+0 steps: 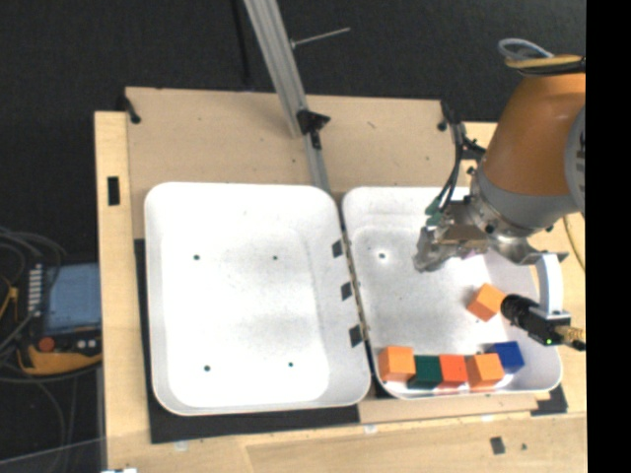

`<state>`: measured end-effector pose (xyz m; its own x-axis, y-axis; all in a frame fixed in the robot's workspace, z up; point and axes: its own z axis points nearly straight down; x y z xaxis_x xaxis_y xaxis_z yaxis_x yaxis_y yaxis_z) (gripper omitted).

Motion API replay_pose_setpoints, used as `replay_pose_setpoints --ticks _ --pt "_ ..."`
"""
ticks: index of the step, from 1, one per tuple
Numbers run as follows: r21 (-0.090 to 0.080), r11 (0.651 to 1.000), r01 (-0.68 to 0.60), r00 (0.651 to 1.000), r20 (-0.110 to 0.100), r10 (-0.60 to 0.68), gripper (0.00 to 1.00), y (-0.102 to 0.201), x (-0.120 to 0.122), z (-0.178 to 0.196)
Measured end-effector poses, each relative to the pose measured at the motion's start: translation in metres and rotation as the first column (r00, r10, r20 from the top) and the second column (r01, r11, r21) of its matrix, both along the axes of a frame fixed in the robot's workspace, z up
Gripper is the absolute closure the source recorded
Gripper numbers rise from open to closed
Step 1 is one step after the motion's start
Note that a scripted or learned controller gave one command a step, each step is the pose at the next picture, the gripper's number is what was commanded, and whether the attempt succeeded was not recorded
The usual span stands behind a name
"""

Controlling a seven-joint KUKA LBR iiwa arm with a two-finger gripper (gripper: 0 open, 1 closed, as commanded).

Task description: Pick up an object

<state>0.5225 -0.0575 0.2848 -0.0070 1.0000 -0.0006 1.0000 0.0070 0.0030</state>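
Blocks sit in the right bin (pixel 394 215) on my desk (pixel 217 116): a row along its near wall runs orange block (pixel 396 362), green block (pixel 427 370), red-orange block (pixel 453 368), another orange block (pixel 484 369) and a blue block (pixel 508 354). A lone orange cube (pixel 483 303) lies apart, further up the bin. I see the tool (pixel 431 251) over bare bin floor, left of that cube; I cannot tell whether it is open or closed. The left bin (pixel 246 294) lies alongside.

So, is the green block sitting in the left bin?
No, the green block sits in the right bin, in the row along its near wall.
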Motion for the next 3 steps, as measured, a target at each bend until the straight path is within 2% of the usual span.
replay_pose_setpoints --ticks 2,3 --pt "-0.001 1.0 0.002 1.0 -0.001 -0.002 1.0 0.089 0.06 -0.037" --pt "0.002 1.0 0.0 1.0 0.0 0.0 1.0 0.129 0.096 -0.031"
